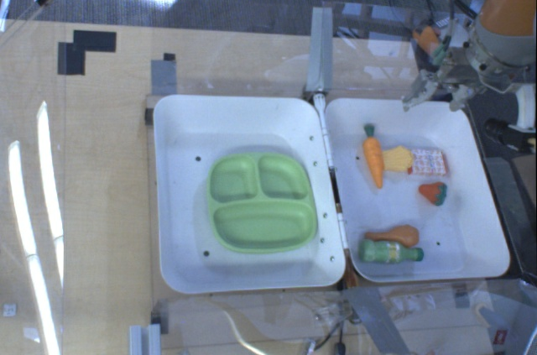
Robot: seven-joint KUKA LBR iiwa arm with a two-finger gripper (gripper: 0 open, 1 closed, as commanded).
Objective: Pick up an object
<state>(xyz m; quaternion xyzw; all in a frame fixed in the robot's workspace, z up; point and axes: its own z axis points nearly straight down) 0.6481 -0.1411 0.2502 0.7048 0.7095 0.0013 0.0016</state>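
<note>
One green bottle (391, 253) nearest, one drumstick (393, 235), one carrot (374, 161), one green tray (262, 203); hand (436, 93) open, empty.

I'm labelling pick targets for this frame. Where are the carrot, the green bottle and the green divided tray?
carrot (374, 161): camera view, middle of its orange body.
green bottle (388, 253): camera view, middle of its body, lying on its side.
green divided tray (263, 223): camera view, floor of its large compartment.

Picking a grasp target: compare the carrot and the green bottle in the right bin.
The carrot is orange and tapered, lying lengthwise near the bin's middle; the green bottle is blunter, lying crosswise near the front edge. The carrot touches a yellow item; the bottle touches a brown one. Both lie flat.
</note>
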